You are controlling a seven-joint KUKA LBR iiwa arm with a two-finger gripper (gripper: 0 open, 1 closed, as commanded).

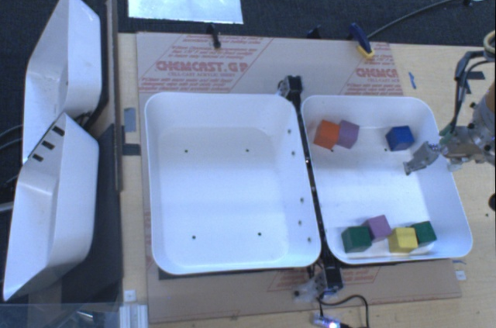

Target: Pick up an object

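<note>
Approaching with two-finger pincer (418,160), grip state impossible to tell; small blue plastic cube (399,137) just beyond, needing a descent

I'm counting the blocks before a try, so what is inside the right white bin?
The right white bin holds seven small cubes: orange, purple, blue, dark green, lilac, yellow, green. The gripper covers some floor.
</note>
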